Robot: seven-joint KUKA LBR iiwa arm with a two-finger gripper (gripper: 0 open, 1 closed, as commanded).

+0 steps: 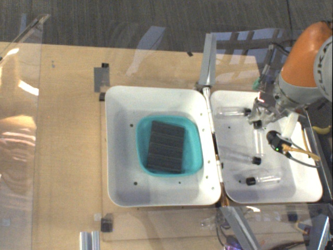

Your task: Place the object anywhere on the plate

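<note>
arm: grey body | orange band above wrist | black cable, green light near end effector

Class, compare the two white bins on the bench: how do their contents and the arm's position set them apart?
The left bin holds a teal plate with a dark ribbed block lying on it; the right bin holds clear tubes scattered on its floor. The arm hangs over the right bin, while nothing hangs over the left bin. Both are shallow, white and set side by side.
</note>
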